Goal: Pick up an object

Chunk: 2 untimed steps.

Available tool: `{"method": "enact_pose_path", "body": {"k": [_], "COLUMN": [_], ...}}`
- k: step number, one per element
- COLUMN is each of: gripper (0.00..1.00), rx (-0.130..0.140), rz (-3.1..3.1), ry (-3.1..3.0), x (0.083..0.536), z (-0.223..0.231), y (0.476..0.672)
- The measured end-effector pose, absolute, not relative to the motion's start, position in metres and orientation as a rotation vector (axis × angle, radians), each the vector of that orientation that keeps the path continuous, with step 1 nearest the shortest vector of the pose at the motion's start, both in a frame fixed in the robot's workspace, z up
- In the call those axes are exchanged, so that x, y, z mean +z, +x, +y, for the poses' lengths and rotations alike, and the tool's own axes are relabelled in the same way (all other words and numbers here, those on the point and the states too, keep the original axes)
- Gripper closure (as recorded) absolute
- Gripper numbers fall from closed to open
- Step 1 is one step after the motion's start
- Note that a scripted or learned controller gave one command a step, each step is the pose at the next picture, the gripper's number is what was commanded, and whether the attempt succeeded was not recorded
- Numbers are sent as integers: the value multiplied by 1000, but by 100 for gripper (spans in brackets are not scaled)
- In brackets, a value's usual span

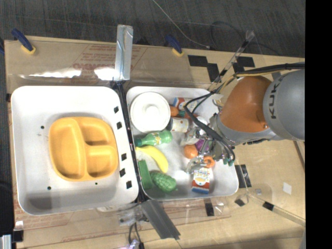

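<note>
End effector (199,145) low in right bin (228,183), state cannot tell under cables. Crowded: orange ball (191,151) and carton (201,179) just beside it. Risk: a nudge or double grab.

Dark grey ribbed floor (78,7) across the top of the frame, crossed by a thin pale cable (171,19) curving from upper centre toward the right. Below it, a light brown bench (270,227) running to the bottom edge. Blue clamps (23,40) at upper left and (174,44) near upper centre on the back edge. Black square markers (205,64) at upper right, more black tape bits (267,206) at lower right. Glare from overhead light on clear film (67,72) at upper left.
</note>
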State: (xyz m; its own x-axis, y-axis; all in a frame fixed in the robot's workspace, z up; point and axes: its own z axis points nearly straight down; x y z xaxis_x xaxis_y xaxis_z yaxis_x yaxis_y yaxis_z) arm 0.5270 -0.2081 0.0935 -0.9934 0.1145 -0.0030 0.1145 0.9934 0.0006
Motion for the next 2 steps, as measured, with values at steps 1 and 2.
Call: {"method": "enact_pose_path", "body": {"k": [1,2], "gripper": [0,0], "rx": [0,2], "rz": [3139,3142], "ry": [50,71], "x": [93,92], "z": [-196,-181], "y": [502,477]}}
